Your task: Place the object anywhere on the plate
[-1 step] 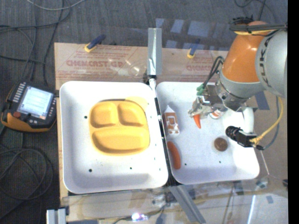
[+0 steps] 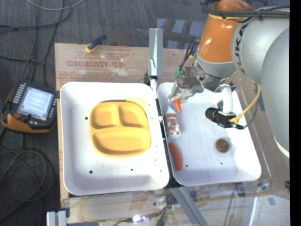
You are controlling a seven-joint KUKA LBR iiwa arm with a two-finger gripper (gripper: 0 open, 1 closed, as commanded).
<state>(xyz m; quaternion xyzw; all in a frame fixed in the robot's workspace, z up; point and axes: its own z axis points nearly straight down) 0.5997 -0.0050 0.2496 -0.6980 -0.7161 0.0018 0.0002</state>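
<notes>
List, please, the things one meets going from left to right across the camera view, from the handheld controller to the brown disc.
Handheld controller → left white bin → yellow divided plate → orange sausage-shaped toy → brown disc. The end effector and the small items under it overlap, so I leave them out.

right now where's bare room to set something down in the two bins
Left bin: the yellow plate has three bare compartments, with white floor all round it, widest below. Right bin: bare floor between the hot dog and brown disc, and along the bottom. Its upper left is crowded: the gripper, carrot and small toy.
</notes>
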